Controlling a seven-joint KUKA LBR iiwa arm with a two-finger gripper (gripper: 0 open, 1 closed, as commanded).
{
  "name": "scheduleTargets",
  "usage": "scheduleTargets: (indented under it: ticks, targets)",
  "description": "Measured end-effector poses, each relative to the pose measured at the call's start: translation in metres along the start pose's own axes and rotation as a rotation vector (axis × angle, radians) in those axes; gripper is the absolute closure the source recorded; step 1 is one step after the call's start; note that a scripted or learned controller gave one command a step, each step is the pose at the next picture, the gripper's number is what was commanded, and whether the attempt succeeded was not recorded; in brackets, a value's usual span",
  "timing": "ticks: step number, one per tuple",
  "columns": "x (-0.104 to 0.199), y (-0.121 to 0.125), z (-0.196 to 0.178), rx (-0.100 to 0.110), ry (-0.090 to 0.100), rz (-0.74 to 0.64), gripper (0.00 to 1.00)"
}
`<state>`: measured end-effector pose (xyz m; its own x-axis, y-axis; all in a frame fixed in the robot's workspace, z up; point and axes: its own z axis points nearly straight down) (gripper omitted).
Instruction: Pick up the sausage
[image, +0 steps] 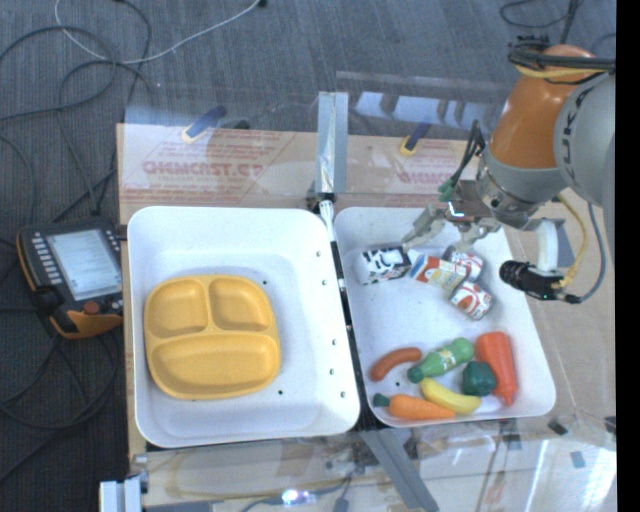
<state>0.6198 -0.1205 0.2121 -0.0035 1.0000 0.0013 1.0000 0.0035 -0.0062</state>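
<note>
We can read only faint, mirrored red lettering on the cardboard sheet (215, 170) behind the bins (too blurred to spell out), while the black-and-white cow-patterned carton (385, 263) and the two red-and-white cans (455, 280) in the upper part of the right white bin (352, 300) show print too small to make out. The reddish-brown toy sausage (396, 362) lies low in that bin near its left wall, just beside the green bottle (442, 360), with bare floor above it. The two-finger gripper (447, 229) hangs at the bin's upper edge, its fingers spread apart and gripping nothing, well apart from the sausage; the left bin bears a yellow divided plastic tray (211, 334).
</note>
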Motion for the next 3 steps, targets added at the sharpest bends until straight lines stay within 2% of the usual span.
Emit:
scheduleTargets:
  ticks: [1,2,3]
  targets:
    - [0.002,-0.055,0.119,-0.009,0.0,0.114,0.0]
    - [0.021,-0.091,0.121,-0.03,-0.01,-0.017,0.0]
    - [0.016,-0.126,0.121,-0.032,-0.007,0.014,0.0]
